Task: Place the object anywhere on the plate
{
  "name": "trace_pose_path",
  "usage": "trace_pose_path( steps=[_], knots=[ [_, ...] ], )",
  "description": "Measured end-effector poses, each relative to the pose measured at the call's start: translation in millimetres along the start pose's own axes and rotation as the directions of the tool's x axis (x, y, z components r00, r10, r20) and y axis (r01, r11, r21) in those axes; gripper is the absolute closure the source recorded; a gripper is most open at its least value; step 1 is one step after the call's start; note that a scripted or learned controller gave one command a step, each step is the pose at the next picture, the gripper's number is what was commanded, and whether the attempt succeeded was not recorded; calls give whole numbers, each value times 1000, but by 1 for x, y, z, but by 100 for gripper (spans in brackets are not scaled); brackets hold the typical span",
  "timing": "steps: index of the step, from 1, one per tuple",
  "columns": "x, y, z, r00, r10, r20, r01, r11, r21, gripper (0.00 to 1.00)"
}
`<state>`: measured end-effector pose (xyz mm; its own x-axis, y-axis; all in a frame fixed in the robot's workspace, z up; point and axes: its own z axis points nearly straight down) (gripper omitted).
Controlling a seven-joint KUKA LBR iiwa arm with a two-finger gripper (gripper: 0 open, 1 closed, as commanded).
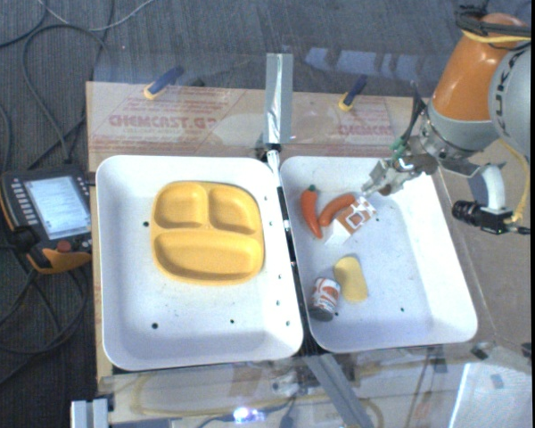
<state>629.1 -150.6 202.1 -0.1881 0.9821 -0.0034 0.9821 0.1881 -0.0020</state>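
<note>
1. Camera view: left bin (116, 328) contains a yellow divided plate (209, 231).
2. Right bin (428, 319) contains a carrot (311, 210), sausage (337, 207), small carton (360, 214), yellow piece (351, 279) and can (325, 298).
3. Gripper (383, 178) hovers over the carton; grip unclear.

Grey arm with orange band reaching in from the right, gripper (381, 182) angled down-left, low

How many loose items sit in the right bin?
4: orange carrot by the divider, orange-and-white packet beside it, yellow lump mid-bin, small can at its left.
</note>
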Motion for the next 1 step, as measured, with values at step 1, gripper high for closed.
trace_pose_path(
  steps=[1],
  knots=[
    [62,30,11,990,-142,-2,142,990,0,100]
  ],
)
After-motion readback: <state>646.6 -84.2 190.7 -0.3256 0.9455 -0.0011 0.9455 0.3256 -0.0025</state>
